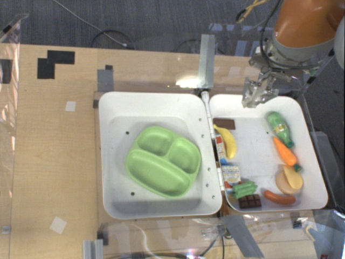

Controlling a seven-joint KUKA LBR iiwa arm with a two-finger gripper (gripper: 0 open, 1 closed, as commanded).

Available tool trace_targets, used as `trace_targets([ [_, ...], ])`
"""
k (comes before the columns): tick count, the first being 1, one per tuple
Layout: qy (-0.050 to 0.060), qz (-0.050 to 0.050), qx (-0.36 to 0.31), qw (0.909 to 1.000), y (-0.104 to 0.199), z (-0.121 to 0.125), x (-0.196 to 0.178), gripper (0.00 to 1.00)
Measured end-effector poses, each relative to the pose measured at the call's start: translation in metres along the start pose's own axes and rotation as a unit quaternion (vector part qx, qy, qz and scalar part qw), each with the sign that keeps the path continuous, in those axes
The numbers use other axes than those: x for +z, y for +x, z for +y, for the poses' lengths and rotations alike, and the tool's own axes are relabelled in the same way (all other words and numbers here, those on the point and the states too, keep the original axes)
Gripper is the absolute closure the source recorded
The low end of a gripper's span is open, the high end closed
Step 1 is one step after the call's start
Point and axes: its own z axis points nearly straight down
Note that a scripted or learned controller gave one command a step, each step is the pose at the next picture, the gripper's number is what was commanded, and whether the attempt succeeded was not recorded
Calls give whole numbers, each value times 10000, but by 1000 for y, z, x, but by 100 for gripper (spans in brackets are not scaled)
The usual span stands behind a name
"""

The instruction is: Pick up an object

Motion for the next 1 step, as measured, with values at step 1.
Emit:
trace_targets([
  [1,-33,12,-748,9972,84,-33,74,100],
])
